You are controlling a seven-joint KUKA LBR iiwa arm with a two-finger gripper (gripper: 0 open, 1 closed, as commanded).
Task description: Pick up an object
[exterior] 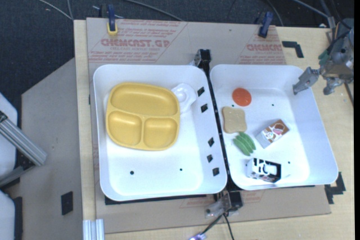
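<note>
1. Objects for picking lie in the right bin [315, 121]: an orange round piece [242, 96] near its back, a tan bread-like slice [234, 119] just below it, a green leafy item [244, 143] in front of the slice, a small brown-and-white packet [273, 133] to the right of the green item, and a black-and-white item [263, 169] near the front wall.
2. The slice and the green item are close together, possibly touching; the orange piece sits apart from the packet.
3. The left bin [112, 171] holds a yellow divided plate [144, 116] with three compartments, and a clear, pale item [184, 93] rests at the plate's upper right edge.
4. The two bins stand side by side on the counter [315, 53], on a cardboard sheet held by blue clamps at the back.
5. The jaws [318, 80] hover at the right bin's far right corner, over its rim, well apart from every object.
6. They appear spread apart, with nothing between them.
7. Cables cross the dark floor behind the counter.
</note>
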